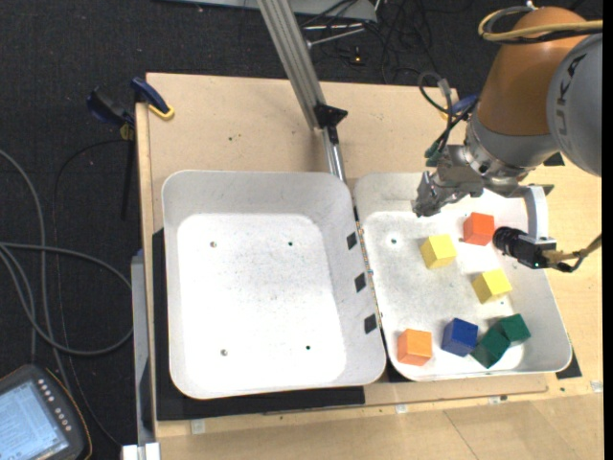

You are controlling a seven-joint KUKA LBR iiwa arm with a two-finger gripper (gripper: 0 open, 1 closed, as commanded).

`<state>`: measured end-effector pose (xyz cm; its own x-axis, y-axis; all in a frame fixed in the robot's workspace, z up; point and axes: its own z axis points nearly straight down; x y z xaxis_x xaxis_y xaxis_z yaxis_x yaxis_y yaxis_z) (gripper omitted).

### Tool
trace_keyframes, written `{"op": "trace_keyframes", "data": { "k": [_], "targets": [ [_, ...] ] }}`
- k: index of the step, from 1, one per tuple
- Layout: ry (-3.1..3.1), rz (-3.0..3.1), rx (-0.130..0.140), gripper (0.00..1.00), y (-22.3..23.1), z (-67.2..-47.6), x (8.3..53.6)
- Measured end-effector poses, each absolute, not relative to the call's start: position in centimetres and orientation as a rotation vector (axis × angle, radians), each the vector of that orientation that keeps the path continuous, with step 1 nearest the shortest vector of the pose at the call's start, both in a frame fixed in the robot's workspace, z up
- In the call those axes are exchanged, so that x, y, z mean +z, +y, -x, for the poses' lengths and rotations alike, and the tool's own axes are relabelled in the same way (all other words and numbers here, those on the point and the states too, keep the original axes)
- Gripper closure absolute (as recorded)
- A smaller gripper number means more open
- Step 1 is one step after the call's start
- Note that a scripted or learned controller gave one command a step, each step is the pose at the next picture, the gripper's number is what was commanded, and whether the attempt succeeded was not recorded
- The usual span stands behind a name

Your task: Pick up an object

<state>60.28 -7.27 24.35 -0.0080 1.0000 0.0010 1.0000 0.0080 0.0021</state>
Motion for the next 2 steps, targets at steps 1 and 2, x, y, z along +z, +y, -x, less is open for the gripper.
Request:
{"op": "trace_keyframes", "data": {
  "k": [1,2],
  "targets": [
    [2.231,-2.211,0.005,1.0,-1.7,-61.5,24.9],
    [2.23,-2.212,0.004,1.0,3.3,-62.5,25.1]
  ]
}}
